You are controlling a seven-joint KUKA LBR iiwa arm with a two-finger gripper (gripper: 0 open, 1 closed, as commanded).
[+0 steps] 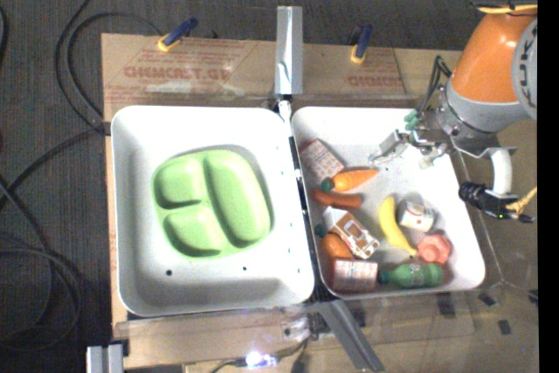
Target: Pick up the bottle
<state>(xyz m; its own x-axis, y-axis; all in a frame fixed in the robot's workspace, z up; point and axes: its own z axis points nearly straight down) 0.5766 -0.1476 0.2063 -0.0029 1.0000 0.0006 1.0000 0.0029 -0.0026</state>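
Bench inspection: two white bins sit side by side. Left bin [131,188] holds a green divided tray [212,201]. Right bin [362,122] holds mixed toy groceries. Green bottle [410,275] lies on its side in the near right corner, just beside a pink strawberry-like piece [434,248] and a labelled can [354,273]. Carrot [351,180] lies near the bin's middle, with a yellow banana [395,225] nearer to the camera and a small carton [355,235] to the banana's left. Gripper [391,148] hangs over the far right part of the right bin, well apart from the bottle. Nothing shows between its fingers; whether they stand wide or narrow cannot be told.
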